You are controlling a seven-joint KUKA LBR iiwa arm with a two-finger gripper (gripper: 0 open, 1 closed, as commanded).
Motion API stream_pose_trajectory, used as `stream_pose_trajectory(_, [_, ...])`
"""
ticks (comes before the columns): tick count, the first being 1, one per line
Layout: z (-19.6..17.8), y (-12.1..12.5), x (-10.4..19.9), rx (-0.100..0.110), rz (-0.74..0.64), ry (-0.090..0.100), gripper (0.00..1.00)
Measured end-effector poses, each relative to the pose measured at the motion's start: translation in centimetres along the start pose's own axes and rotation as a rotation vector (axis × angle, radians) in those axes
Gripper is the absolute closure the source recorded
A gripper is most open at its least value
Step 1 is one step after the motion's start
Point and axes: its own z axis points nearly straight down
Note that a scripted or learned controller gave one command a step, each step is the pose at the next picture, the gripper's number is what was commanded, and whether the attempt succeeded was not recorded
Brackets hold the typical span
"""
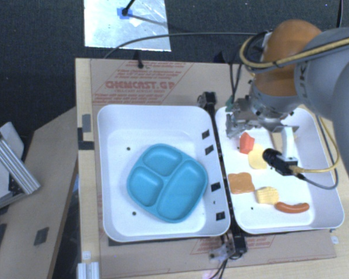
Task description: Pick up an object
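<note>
I am holding the gripper point(244, 122) over the right bin point(331, 214), just above a small orange block point(246, 142). I cannot tell how it is set. A smooth blue plastic tray point(167, 182) is sitting in the left bin point(113, 156).

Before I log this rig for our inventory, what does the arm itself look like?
The arm is bulky, smooth grey, with a rounded orange band above the wrist. Yellow cables loop around that band. Its hand is a compact grey metal block.
</note>
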Motion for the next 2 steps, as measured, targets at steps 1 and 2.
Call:
stream_pose_trajectory(1, [0.3,0.3,4.8,0.0,0.0,0.0,1.0])
stream_pose_trajectory(2, [0.0,0.0,9.4,0.0,0.001,-0.001,1.0])
